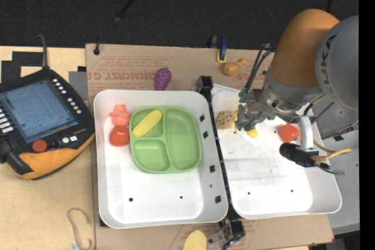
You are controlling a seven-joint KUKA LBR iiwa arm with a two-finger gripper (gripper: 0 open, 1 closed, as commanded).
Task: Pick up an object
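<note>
Approach looks like the step in hand: the gripper [245,123] hangs low in the right white bin [275,196], just beside a small yellow piece [252,133] and near a speckled tan round biscuit [223,120]; next it must settle squarely over one and close. Whether it is spread or pinching anything I cannot tell; its own bulk hides the tip, and the yellow piece is partly covered.

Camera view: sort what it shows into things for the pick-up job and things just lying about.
Job: gripper; in the right bin, speckled cookie, yellow piece, orange piece. Also pickable, left bin: corn, pink figure.
Lying about: purple toy, tan toy, control pendant, outside the bins.
</note>
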